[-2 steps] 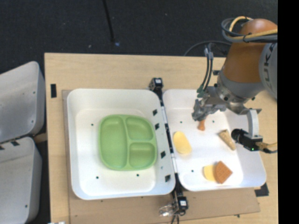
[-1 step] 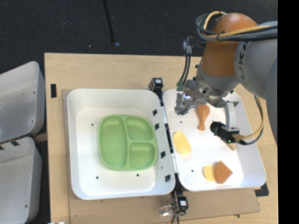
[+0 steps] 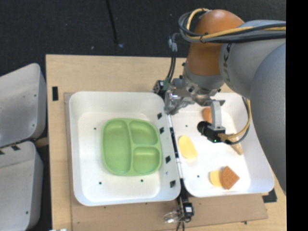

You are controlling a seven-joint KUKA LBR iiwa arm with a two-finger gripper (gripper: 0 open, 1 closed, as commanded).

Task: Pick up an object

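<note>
Left bin: green divided plate. Right bin: yellow oval piece near middle, brown block at near side. Gripper over its far left corner; spread or closed, impossible to tell.

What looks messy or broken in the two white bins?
Nothing looks broken or spilled. The green plate lies flat in the left bin, turned slightly crooked to its walls. The yellow piece and the orange-brown piece lie apart in the right bin.
</note>
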